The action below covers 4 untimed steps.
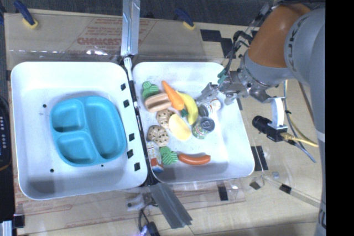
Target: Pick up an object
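A: What's in the right bin (235, 143)?
B: Toy food: a carrot (173, 95), a banana (190, 106), a hot dog (156, 101), cookies (157, 133), a sausage (194, 159) and a can (203, 126).
A: And the left bin (33, 85)?
B: A blue divided tray (87, 130).
A: The end effector (212, 98)?
B: Low over the right bin, just beside the banana and can.
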Motion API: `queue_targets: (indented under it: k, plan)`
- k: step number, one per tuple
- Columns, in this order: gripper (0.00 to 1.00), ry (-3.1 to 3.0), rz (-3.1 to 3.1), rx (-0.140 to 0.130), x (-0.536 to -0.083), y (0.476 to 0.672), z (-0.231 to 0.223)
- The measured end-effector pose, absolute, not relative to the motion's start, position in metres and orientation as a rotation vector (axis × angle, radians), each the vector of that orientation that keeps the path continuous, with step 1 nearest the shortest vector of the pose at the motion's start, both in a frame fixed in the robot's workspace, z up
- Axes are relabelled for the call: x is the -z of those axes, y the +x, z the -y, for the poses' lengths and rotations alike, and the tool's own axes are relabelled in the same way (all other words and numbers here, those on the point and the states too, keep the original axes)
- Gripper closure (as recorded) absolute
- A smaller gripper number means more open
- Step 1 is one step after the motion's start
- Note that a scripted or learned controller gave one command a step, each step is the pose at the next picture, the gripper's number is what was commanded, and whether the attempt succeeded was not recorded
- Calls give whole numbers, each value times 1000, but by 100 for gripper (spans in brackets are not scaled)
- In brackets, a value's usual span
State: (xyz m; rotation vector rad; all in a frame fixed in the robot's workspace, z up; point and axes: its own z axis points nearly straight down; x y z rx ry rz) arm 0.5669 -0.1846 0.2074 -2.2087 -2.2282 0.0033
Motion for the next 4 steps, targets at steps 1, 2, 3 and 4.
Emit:
queue_targets:
  k: [1,2,3,4]
  plan:
    - [0,-2031,2415,12,-112,614,185]
    - [0,-1895,2510,1,-94,640,194]
    - [0,-1846,2541,-1,-93,634,208]
    - [100,-1840,2548,0,-104,635,206]
